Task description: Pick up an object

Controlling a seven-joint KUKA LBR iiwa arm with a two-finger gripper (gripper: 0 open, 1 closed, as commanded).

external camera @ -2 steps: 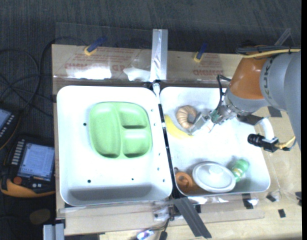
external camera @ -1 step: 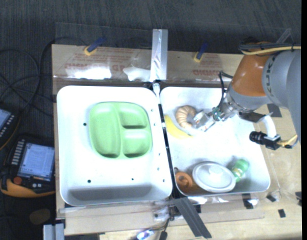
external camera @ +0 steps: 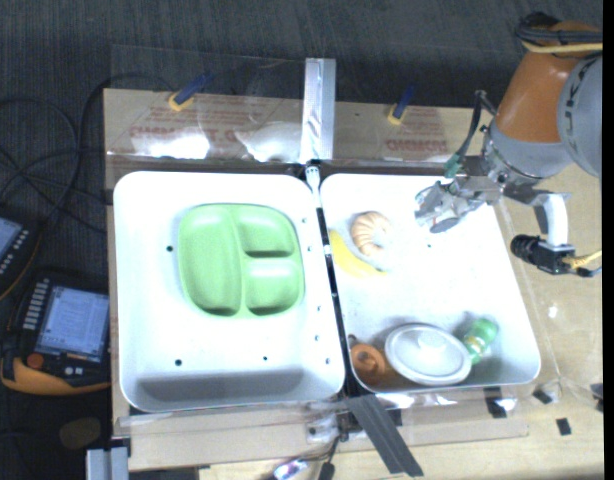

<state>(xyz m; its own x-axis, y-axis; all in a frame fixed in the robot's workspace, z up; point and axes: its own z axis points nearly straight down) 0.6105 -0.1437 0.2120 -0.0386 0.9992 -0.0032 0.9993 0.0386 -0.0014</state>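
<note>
Hovering over the upper part of the right bin (external camera: pixel 507 298), the claw (external camera: pixel 442 208) hangs clear of every object; whether it is released or clenched cannot be told at this angle, and nothing is seen in it.

Object positions, relative to the claw:
- Shell (external camera: pixel 370 231): nearest candidate, just to the claw's left and slightly nearer the camera. It rests partly on a banana (external camera: pixel 347 255), which lies against the divider wall.
- Bowl (external camera: pixel 425 354): well below the claw in view, at the bin's near wall.
- Bottle (external camera: pixel 478 334): green, touching the bowl's right rim.
- Brown item (external camera: pixel 368 360): wedged between the bowl and the near left corner; its type cannot be determined.
- Green tray (external camera: pixel 239 258): far left, in the left bin (external camera: pixel 137 268).

The task names no specific object, so the shell is judged the likely target.

Probable failure causes:
1. Straight descent from the present position meets bare bin floor, since the claw stands to the right of the shell. A lateral correction is required first.
2. The shell is rounded and appears ridged; an off-centre closure may squeeze it out sideways.
3. The shell overlaps the banana; a grasp may catch both or tip the shell off.
4. The bowl, bottle and brown item are crowded against the wall, leaving little entry room.
</note>
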